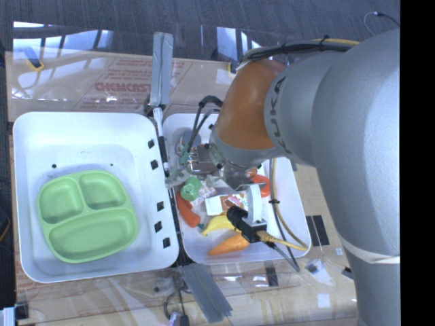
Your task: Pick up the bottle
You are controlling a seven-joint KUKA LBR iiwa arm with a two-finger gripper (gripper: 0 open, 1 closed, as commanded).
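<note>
While "KUKA" reads on the arm, I cannot tell the claw's state.

Dark grey carpet lies beyond the cardboard-topped bench

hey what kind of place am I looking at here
Probably a robotics lab's grasping test bench: a KUKA arm reaches over two white bins, one with a green divided plate, the other with a jumble of small items.
</note>
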